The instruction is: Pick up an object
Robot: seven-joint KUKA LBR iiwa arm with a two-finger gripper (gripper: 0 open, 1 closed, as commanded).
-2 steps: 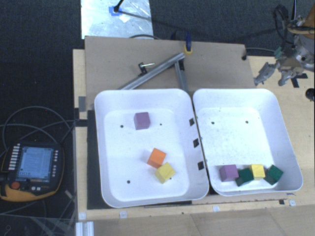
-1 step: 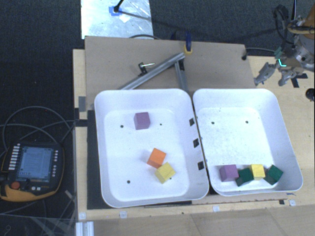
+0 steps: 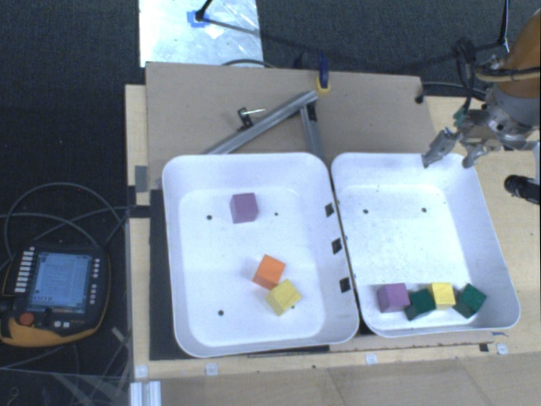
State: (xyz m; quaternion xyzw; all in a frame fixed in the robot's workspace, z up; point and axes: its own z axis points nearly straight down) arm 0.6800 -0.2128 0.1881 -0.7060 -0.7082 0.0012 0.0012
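Observation:
My gripper point(image 3: 451, 152) hangs over the far right corner of the right bin point(image 3: 406, 227), its two fingers spread apart with nothing between them. In the left bin point(image 3: 190, 227) lie a purple cube point(image 3: 243, 207), an orange cube point(image 3: 269, 271) and a yellow cube point(image 3: 284, 297), the last two touching. Along the near edge of the right bin sit a purple cube point(image 3: 392, 297), a dark green cube point(image 3: 418, 304), a yellow cube point(image 3: 443, 293) and another green cube point(image 3: 470, 299). All cubes are far from the gripper.
A metal bar point(image 3: 266, 121) lies on the brown board behind the left bin. A teach pendant point(image 3: 55, 290) with cables rests on the floor at left. Black clips point(image 3: 336, 245) sit along the seam between the bins.

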